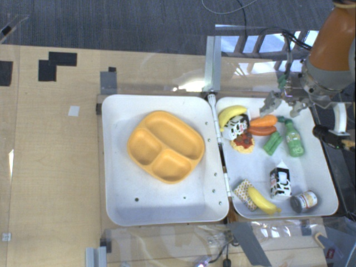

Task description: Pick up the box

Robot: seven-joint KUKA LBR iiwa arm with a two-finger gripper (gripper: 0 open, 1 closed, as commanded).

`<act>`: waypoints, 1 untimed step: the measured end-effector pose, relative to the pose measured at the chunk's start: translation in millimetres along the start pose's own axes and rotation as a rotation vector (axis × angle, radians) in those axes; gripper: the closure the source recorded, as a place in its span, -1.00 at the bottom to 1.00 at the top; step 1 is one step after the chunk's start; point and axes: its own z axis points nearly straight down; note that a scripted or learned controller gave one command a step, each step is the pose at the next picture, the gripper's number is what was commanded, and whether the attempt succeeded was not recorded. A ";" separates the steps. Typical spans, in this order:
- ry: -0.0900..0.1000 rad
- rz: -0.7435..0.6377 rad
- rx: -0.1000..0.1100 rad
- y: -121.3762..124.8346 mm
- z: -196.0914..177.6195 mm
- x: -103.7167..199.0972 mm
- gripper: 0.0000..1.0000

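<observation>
Standing upright, black-and-white box (pixel 280 182)

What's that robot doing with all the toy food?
The robot arm is reaching in from the right, and its hand hangs over the back of the right bin, near a toy carrot. It isn't holding anything. That bin has toy food: a banana, a green bottle, a can and a little black-and-white milk box, which sits untouched near the front. The left bin has a yellow divided plate.
</observation>
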 end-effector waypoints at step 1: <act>0.000 -0.248 -0.001 -50.2 78.3 4.6 -1.00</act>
